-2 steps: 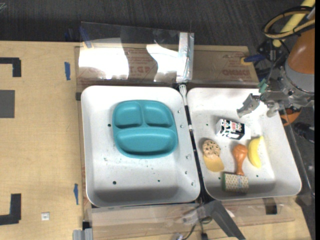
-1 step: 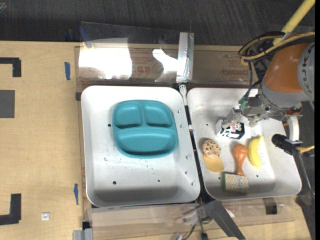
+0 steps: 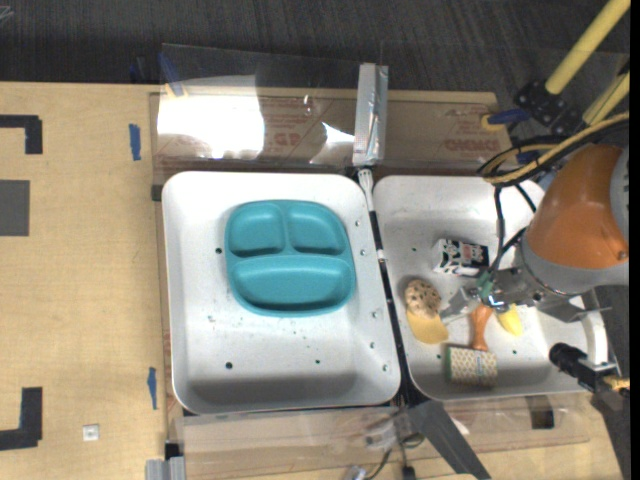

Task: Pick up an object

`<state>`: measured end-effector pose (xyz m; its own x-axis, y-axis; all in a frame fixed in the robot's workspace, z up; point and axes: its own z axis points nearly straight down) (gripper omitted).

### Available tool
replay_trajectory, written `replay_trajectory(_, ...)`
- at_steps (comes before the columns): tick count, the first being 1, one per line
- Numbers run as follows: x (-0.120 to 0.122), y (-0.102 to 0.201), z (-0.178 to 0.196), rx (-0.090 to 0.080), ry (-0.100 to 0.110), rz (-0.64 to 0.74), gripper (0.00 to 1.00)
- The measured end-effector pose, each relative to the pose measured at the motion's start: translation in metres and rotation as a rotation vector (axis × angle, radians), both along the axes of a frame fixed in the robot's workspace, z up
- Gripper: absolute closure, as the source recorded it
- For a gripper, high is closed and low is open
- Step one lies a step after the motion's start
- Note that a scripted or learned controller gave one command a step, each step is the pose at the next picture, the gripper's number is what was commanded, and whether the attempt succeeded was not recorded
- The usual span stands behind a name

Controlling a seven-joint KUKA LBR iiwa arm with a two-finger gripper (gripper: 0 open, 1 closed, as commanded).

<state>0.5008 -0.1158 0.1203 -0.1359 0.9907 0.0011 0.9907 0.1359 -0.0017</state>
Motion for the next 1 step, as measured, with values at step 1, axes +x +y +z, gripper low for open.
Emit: replay_trajectory(1, 0.0014, -0.0177, -0.0329, 0.001, -0.006, -0.031, 0.00)
